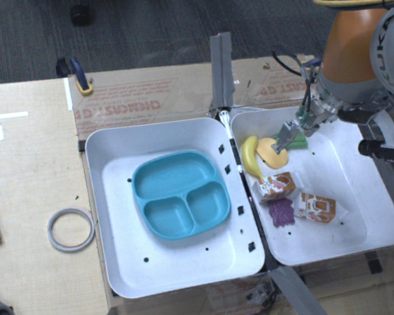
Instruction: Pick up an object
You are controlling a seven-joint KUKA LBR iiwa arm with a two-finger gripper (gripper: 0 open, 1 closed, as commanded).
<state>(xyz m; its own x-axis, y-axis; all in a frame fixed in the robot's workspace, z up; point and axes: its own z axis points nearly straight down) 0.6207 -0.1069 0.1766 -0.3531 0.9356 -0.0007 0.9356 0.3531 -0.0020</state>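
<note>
hand [284,139] — perhaps touching round yellow object [272,152]

Two shallow white plastic bins sit side by side on the pale wooden worktop [29,181]. The left bin [122,269] holds a blue three-compartment plastic tray [180,194] near its centre. In the right bin [362,225], a yellow banana [250,157] lies at ten o'clock against the dividing wall, touching a round yellow-orange piece [271,152]. Toward six o'clock from these lie two small printed snack packets [275,186] [316,208], with a purple grape bunch [281,213] between them. A grey tape ring [70,229] lies on the worktop at nine o'clock of the left bin.
</note>
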